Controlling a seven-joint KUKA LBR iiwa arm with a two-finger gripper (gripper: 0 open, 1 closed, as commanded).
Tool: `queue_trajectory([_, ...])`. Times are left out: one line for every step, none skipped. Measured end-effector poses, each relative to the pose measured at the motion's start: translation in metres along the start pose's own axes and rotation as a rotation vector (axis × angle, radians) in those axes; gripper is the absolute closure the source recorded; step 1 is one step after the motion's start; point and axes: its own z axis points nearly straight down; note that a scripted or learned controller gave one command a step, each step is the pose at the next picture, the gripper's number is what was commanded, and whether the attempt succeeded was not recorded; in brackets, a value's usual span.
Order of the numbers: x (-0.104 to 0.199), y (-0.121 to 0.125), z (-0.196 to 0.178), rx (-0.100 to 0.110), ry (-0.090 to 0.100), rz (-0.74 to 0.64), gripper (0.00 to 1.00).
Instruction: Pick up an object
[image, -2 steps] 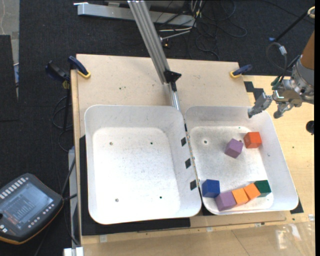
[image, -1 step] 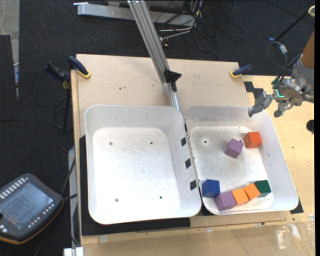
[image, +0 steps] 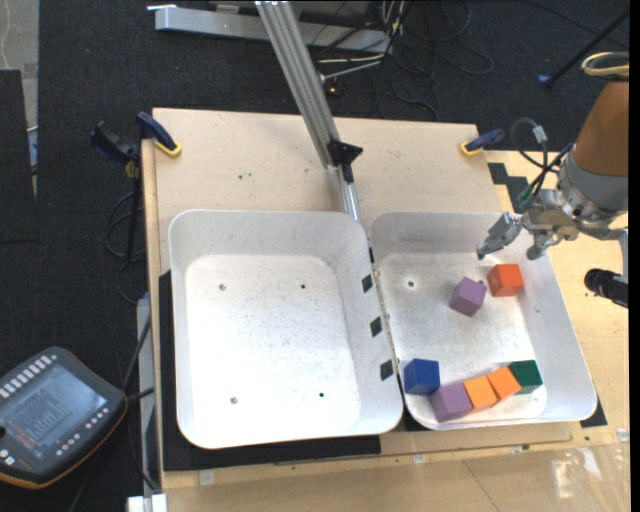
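Note:
My gripper (image: 516, 243) hangs over the far right part of the right bin (image: 430, 235), fingers spread apart with nothing between them. Just below it in the picture lies an orange cube (image: 505, 280), and a purple cube (image: 467, 296) sits to that cube's left. Along the bin's near edge runs a row of blocks: a blue cube (image: 421, 376), a purple block (image: 451, 400), an orange block (image: 481, 390) and a green block (image: 524, 376).
The left bin (image: 265, 320) stands beside the right one on the beige bench. A metal pole (image: 305, 85) slants down to the seam between the bins. A teach pendant (image: 50, 415) lies at the lower left.

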Motion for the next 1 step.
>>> queue_trajectory([-0.0013,-0.0074,0.0619,0.0,0.0,0.001,0.0])
